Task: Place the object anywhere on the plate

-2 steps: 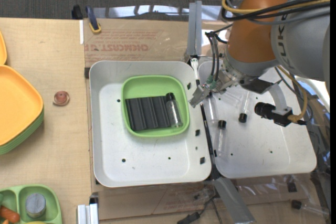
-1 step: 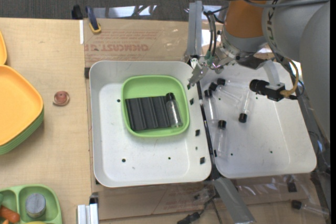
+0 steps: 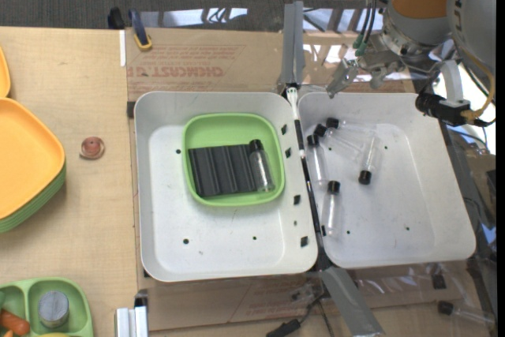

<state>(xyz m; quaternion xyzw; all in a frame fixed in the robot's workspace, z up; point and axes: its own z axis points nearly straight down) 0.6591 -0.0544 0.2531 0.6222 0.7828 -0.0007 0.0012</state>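
Note:
A green plate (image 3: pixel 233 132) sits in the left white bin (image 3: pixel 158 233). A black ridged block (image 3: pixel 221 170) lies on the plate, and a clear tube with a black cap (image 3: pixel 259 162) lies on the block's right end. Several more clear black-capped tubes (image 3: pixel 368 163) are scattered in the left half of the right bin (image 3: pixel 418 225). My gripper (image 3: pixel 360 76) hangs over the back edge of the right bin, well above the tubes. It is open, with nothing between its fingers.
Stacked orange plates (image 3: pixel 24 162) and a small red knob (image 3: pixel 92 147) lie on the wooden bench at left. A green divided tray (image 3: pixel 39 304) sits at the lower left. Metal framing (image 3: pixel 293 43) rises between the bins at the back.

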